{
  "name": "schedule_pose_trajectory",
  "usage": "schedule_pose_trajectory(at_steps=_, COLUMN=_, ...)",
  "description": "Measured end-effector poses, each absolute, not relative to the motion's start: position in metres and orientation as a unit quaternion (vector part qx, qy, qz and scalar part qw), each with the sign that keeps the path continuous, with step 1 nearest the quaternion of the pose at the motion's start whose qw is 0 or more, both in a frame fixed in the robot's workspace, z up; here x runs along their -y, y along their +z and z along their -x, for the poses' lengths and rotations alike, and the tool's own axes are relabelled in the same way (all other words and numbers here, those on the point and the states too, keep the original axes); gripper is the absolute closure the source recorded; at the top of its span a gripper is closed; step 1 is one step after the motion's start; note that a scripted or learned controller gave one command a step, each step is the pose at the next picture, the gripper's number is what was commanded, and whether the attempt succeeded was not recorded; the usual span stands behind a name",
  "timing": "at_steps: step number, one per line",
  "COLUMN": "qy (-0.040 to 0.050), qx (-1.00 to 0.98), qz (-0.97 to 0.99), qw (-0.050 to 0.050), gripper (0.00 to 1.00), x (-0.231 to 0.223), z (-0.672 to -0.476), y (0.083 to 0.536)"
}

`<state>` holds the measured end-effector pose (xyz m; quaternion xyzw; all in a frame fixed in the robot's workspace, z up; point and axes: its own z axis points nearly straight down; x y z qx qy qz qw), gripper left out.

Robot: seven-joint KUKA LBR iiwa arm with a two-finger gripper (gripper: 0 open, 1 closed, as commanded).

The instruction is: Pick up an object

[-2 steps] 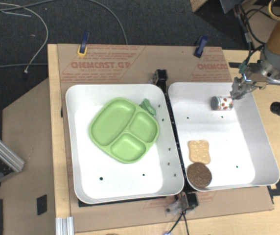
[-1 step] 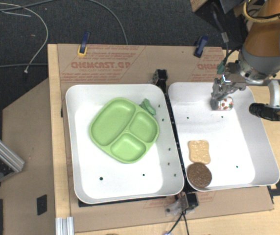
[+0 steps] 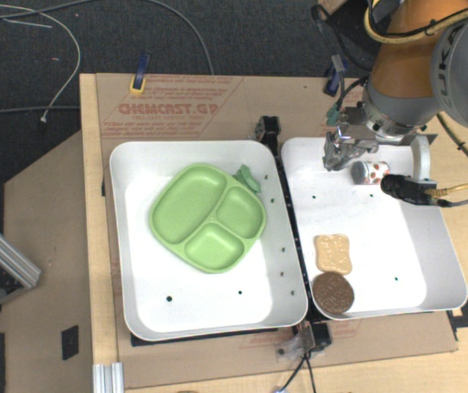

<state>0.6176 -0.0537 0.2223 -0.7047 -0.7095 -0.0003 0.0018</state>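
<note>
My gripper (image 3: 338,155) hangs over the back left part of the right bin (image 3: 398,244), under the arm's orange band. Just to its right a small white and red object (image 3: 371,172) lies on the bin floor, close to the gripper but not visibly between its parts. A tan square cracker (image 3: 333,253) lies near the bin's front left, with a round brown cookie (image 3: 333,293) directly in front of it. In the left bin (image 3: 136,219) sits a green divided plate (image 3: 208,217), and a small dark green piece (image 3: 249,179) rests at its back right edge.
A black ridge (image 3: 287,211) divides the two bins. A black part with a yellow cable (image 3: 414,190) reaches in at the right bin's back right. Cardboard (image 3: 177,101) lies under the bins, with dark carpet and loose cables behind.
</note>
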Motion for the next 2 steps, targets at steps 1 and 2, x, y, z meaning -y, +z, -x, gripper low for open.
schedule_pose_trajectory(at_steps=1, qy=0.0006, qx=0.709, qz=0.706, qw=0.002, gripper=1.00, x=0.003, z=-0.606, y=0.213)
schedule_pose_trajectory(at_steps=2, qy=0.0006, qx=0.709, qz=0.705, qw=0.002, gripper=1.00, x=-0.048, z=-0.595, y=0.208)
